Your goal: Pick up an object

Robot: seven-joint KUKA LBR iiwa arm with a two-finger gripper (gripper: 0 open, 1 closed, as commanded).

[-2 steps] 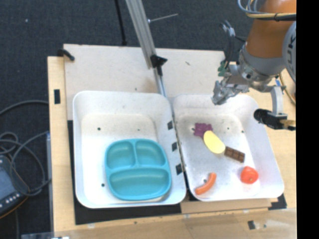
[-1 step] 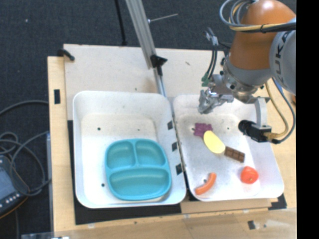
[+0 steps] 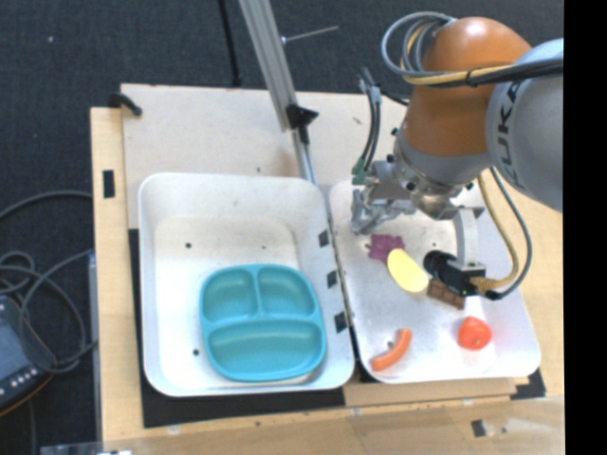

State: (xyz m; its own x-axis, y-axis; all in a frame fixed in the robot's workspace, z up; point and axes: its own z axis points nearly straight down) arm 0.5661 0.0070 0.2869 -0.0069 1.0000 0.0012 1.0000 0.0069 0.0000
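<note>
The arm's orange band point(image 3: 469, 64) looms over the right-hand bin point(image 3: 436, 354). Its gripper point(image 3: 363, 216) hangs at that bin's far corner beside the left-hand bin point(image 3: 237, 216); open or closed, you cannot tell. A purple piece point(image 3: 384, 247), perhaps crumpled, lies just nearward of it.

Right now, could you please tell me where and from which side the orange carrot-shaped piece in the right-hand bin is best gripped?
Take the orange carrot-shaped piece across its middle, coming straight down from above. It lies flat, long and slim, apart from the red piece, so a grip closing across its narrow width should probably fit.
</note>
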